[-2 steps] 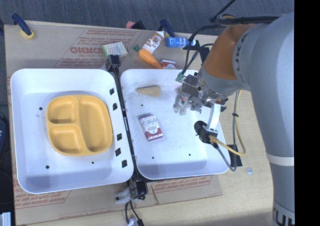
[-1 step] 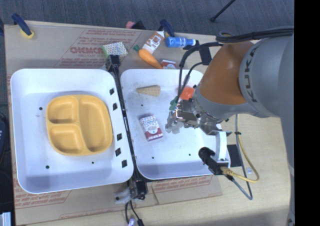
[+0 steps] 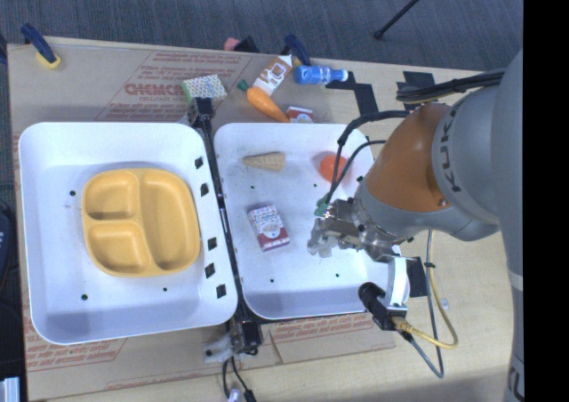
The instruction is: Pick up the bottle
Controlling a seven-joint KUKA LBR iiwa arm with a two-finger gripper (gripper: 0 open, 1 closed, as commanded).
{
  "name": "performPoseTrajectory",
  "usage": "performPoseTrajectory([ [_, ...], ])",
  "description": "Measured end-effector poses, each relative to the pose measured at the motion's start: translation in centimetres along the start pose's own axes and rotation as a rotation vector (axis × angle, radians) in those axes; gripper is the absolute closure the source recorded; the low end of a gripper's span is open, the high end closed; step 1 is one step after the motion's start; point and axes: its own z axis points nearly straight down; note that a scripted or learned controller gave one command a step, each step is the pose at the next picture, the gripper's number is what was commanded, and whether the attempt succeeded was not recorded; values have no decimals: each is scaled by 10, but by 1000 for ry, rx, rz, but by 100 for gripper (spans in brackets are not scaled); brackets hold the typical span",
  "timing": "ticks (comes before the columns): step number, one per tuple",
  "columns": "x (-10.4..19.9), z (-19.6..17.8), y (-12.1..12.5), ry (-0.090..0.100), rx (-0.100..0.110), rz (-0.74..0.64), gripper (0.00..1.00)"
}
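A small blue bottle (image 3: 318, 75) lies on its side on the cardboard behind the right bin (image 3: 267, 302), outside it. Beside it, to the left, lies a white bottle with an orange label (image 3: 272, 76). My gripper (image 3: 322, 238) hangs low over the right half of the right bin, far in front of both bottles. Nothing shows in its grasp. The grey and orange wrist (image 3: 409, 173) covers the bin's right side.
In the right bin lie a red and white packet (image 3: 268, 227), a tan cone (image 3: 265, 161) and an orange-red item (image 3: 332, 165) half hidden by the arm. A yellow divided plate (image 3: 140, 220) sits in the left bin (image 3: 44, 151). A carrot (image 3: 266, 105) lies behind the right bin.
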Motion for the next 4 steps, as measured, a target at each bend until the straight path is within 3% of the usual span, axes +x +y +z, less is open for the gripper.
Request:
performPoseTrajectory([
  [1, -15, -58, 5, 0, -4, -190, 100],
  [2, -51, -27, 13, 1, -1, -118, 100],
  [3, -65, -35, 17, -1, -3, -59, 100],
  [4, -46, -28, 13, 0, -2, -411, 100],
])
